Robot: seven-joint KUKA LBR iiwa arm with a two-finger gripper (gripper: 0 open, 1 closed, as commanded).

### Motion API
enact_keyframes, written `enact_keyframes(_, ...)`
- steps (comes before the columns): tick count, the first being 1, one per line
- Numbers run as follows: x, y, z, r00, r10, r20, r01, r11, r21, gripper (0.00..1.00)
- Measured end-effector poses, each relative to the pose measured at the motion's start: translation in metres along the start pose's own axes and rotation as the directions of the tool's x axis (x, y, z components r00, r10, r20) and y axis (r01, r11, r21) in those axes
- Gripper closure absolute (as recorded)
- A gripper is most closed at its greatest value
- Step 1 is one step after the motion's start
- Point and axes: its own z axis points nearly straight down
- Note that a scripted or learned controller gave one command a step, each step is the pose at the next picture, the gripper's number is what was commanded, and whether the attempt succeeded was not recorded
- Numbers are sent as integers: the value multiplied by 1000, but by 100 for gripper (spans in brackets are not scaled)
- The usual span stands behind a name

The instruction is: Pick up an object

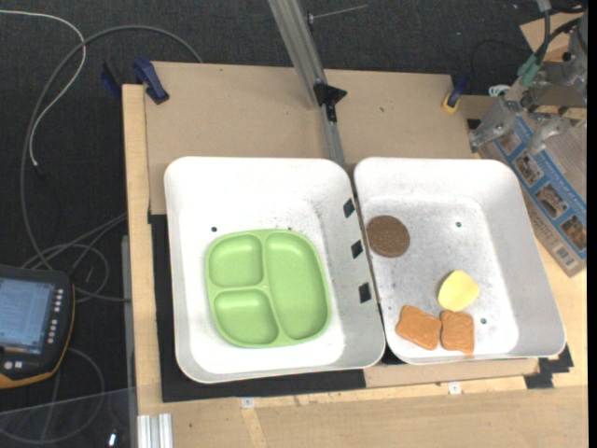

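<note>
Several small objects lie in the right bin (504,189). A round brown cookie (388,236) rests near its left wall. Toward the front lies a yellow lump (458,291), and just before it two orange-brown squares sit side by side, one to the left (418,327) and one to the right (457,331). My gripper (491,127) hangs at the upper right, beyond the right bin's far right corner, well away from every object. It is small and partly cut off by the picture's edge.
The left bin (187,194) holds a green divided plate (268,288). A slanted metal rail (298,35) runs down to the gap between the bins. Blue clamps (149,80) grip the bench's far edge. A printed box (550,189) lies right of the right bin.
</note>
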Motion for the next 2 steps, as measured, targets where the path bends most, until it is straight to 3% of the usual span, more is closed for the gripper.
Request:
enact_keyframes(1, -75, 91, -77, 1000, 10, 5, -10, 1000, 2, 0)
enact_keyframes(2, -72, 89, -74, 1000, 5, 0, -5, 1000, 11, 0)
